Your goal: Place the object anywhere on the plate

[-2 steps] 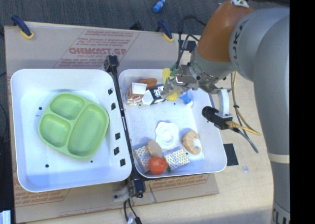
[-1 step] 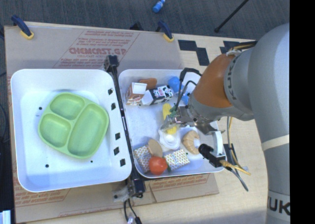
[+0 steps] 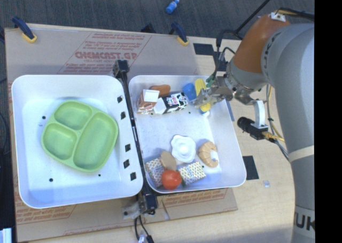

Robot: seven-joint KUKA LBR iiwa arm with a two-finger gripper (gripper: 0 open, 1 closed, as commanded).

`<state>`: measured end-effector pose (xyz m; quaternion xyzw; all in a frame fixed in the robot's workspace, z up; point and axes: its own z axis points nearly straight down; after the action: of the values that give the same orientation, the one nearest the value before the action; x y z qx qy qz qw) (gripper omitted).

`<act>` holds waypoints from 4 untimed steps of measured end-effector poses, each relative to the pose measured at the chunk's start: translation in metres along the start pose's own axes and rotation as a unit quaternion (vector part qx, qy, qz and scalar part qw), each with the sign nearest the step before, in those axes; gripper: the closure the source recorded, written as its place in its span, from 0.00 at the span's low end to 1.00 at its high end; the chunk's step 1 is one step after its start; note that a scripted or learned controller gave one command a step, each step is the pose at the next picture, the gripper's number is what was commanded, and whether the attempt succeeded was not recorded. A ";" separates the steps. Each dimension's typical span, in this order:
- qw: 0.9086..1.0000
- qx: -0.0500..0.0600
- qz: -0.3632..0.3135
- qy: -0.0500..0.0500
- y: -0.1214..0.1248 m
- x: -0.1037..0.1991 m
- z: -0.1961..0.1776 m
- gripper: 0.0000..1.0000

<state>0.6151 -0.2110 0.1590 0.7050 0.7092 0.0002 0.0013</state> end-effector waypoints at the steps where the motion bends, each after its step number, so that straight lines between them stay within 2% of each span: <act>1: 1.000 0.003 0.001 0.001 -0.040 0.038 0.067 1.00; 2: 1.000 0.000 0.000 0.000 0.011 0.031 -0.065 1.00; 3: 1.000 0.003 0.000 0.001 -0.066 0.110 -0.026 1.00; 4: 1.000 0.001 0.000 0.001 -0.013 0.150 -0.089 1.00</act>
<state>0.6010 -0.0612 0.2480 0.7050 0.7092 0.0004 0.0002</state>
